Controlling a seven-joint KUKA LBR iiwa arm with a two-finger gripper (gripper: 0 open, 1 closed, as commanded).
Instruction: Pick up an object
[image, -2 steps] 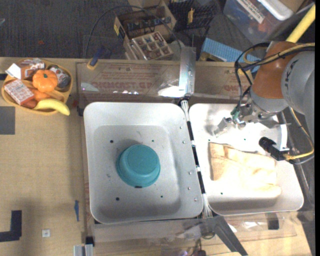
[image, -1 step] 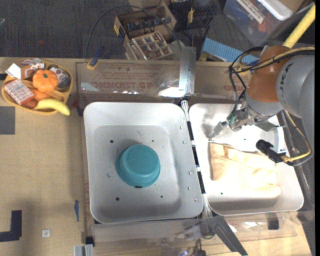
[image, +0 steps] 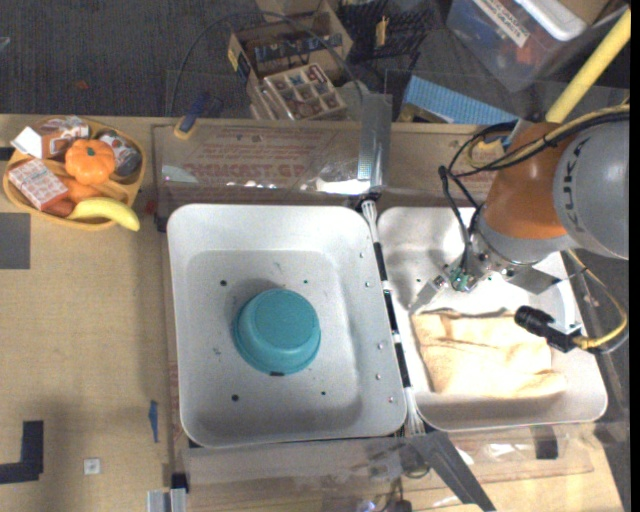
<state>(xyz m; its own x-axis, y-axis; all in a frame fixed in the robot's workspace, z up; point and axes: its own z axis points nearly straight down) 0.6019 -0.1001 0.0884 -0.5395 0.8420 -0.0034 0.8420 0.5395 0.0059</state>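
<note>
The claw (image: 458, 278) hangs low in the right bin (image: 590, 405), just above the beige cloth (image: 485, 352) (its grip I cannot tell). A teal bowl (image: 278, 330) sits in the left bin (image: 195, 250).

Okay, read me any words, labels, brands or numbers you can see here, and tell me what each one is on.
"KUK": vertical letters on the grey arm, cut off at the picture's edge.
Printed food packets in the fruit basket: too small to read.
Boxes behind the bench: print too blurred to read.
Teal bowl and beige cloth: no text.
</note>
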